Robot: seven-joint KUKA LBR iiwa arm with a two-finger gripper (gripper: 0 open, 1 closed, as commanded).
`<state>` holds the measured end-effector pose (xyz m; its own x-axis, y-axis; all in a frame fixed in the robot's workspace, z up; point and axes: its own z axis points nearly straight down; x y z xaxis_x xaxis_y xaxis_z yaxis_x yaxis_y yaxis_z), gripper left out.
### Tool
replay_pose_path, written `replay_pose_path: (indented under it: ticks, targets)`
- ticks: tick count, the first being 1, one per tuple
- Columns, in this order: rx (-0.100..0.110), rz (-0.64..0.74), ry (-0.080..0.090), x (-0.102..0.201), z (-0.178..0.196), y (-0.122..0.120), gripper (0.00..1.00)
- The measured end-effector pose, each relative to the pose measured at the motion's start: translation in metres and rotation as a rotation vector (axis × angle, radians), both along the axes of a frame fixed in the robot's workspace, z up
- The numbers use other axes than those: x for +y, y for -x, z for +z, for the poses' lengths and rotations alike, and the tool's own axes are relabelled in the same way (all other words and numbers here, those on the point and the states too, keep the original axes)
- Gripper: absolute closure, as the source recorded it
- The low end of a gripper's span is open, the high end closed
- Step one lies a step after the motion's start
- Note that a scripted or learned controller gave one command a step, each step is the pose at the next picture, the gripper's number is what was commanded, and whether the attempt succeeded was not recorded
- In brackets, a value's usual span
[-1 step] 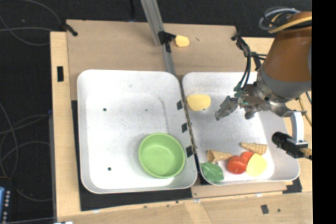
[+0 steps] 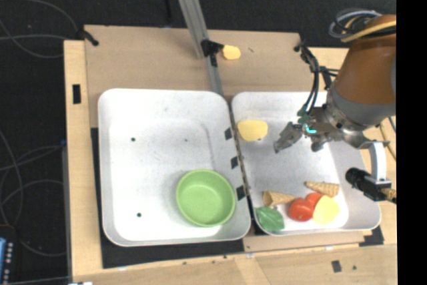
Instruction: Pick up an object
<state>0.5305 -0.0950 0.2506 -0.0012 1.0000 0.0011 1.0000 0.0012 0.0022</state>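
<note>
from the overhead camera, the gripper (image 2: 301,137) hovers over the right bin (image 2: 293,103), fingers seemingly spread and holding nothing. a yellow object (image 2: 252,129) lies just left of it; the green bowl (image 2: 205,197) sits in the left bin (image 2: 133,143).

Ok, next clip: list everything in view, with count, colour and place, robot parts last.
bins: 2, white, side by side on the bench
bowl: 1, green, left bin, near corner
yellow piece: 1, pale yellow, right bin, by the divider
cones: 2, tan, right bin, near edge
green piece: 1, right bin, near-left corner
red piece: 1, right bin, near edge
round yellow piece: 1, beside the red one
small yellow object: 1, bench behind the bins
gripper: 1, grey, over the right bin
</note>
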Motion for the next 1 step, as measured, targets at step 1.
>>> replay_pose_path:
  ticks: [1]
  targets:
    - [0.006, -0.005, 0.002, 0.0071, -0.0471, 0.0015, 0.00]
